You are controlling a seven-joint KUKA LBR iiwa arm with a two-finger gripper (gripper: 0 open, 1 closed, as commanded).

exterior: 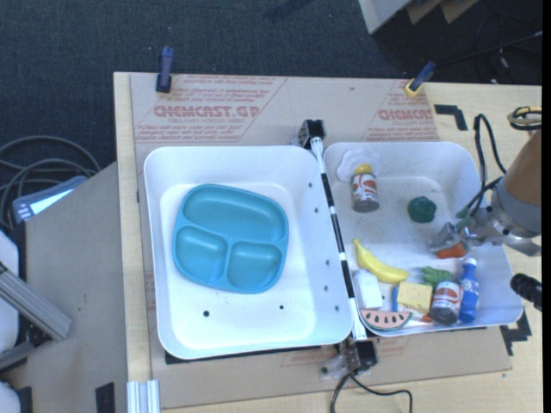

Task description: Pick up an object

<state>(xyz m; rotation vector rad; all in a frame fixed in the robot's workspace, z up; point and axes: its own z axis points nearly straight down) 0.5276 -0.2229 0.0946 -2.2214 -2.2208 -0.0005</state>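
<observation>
Orange item (449, 251) at right bin's (405, 153) right side, end effector (454, 233) touching it.
Grip state cannot be told; low reach suggests a grasp attempt.

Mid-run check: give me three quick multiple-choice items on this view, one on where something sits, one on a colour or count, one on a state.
1. Where does the blue divided plate lie?
A. left bin
B. right bin
C. on the floor

2. How many small cans are in the right bin?
A. none
B. two
C. five

3. How does the can near that bin's top stand?
A. crushed flat
B. hanging from the gripper
C. upright, apart from the gripper

Answers: 1 A, the plate rests in the left bin. 2 B, one near the top, another by the blue bottle. 3 C, the gripper is lower right, over something orange.
</observation>
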